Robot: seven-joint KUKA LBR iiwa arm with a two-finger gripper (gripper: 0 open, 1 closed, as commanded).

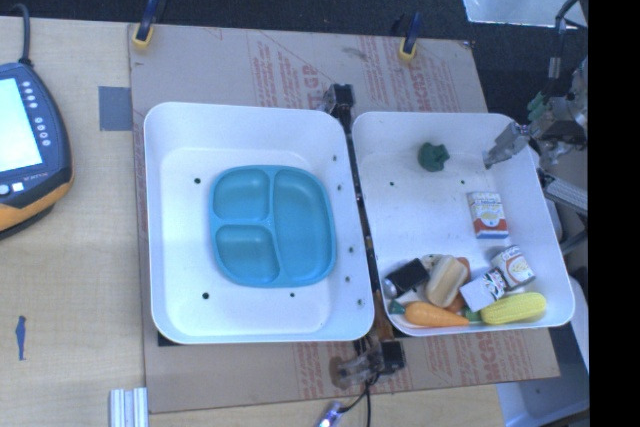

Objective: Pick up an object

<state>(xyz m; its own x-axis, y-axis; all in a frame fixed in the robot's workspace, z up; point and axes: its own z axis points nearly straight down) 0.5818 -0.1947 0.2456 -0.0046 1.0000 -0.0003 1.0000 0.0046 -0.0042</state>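
Note:
The right bin (400, 215) holds the loose objects. A dark green lump (433, 156) lies near its far edge, and a small red-and-white carton (488, 214) sits at mid right. Along the near edge lie a black block (406, 276), a tan bun (446, 281), an orange carrot (435, 315), a yellow corn cob (514, 308) and two small white packets (512, 267). My gripper (503, 147) hangs over the bin's far right corner, right of the green lump and above the carton. Nothing is seen in it.
The left bin (170, 215) bears a blue divided plate (272, 224). A tablet-like pendant (25, 140) lies at the bench's left edge. Clamps (147, 25) hold the cardboard at the back. A black bracket (342, 100) sits between the bins.

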